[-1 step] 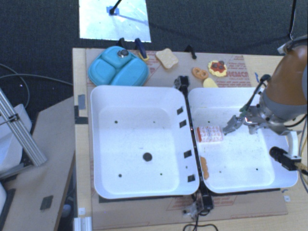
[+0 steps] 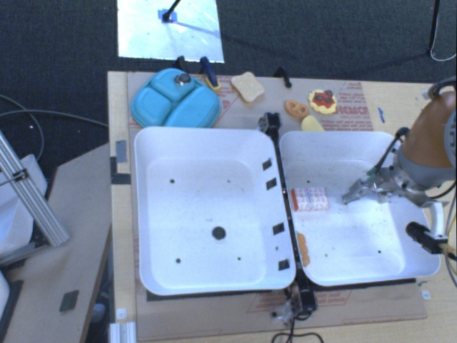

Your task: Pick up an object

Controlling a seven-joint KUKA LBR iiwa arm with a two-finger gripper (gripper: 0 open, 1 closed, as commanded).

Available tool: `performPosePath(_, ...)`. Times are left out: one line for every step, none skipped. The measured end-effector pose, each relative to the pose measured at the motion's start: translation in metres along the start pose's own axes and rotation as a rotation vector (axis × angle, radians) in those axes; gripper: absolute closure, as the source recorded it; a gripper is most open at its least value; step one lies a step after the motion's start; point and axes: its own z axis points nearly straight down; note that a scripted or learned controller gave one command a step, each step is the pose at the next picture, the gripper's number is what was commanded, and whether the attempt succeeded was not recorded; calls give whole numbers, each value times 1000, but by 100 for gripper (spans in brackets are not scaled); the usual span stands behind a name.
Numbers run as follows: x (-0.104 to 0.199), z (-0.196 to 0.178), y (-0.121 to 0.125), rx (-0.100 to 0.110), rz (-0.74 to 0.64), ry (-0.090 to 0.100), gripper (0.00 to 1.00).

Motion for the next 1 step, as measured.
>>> performPosePath(1,-18,2,-7,-4,-5,100)
